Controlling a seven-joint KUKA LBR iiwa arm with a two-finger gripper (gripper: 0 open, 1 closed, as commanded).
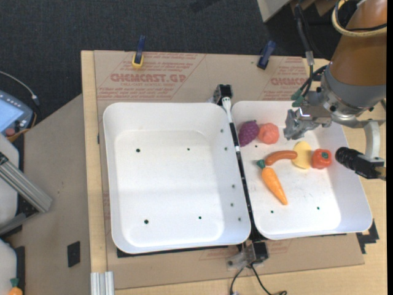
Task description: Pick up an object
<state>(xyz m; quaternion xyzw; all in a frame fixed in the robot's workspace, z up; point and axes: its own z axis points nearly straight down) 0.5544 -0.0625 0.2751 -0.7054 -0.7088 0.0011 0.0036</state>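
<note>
Your left bin [123,134] sits beside the right bin [344,214], where you see purple grapes [248,131], a peach [268,133], a sausage [279,157], a carrot [274,185], a lemon [303,155] and a tomato [321,158]. The claw [295,128] hovers above the lemon; you cannot tell its opening.

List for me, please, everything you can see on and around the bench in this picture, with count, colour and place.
bins: two, white, side by side on the bench
grapes: one bunch, purple, right bin, upper left
peach: one, pink-orange, right bin, beside the grapes
sausage: one, red-brown, right bin, middle
carrot: one, orange, right bin, below the sausage
yellow fruit: one, yellow, right bin, right of the sausage
tomato: one, red, right bin, beside the yellow fruit
clamps: two, blue, board's far edge
arm: one, grey with orange band, from the right
gripper: one, grey, above the right bin
</note>
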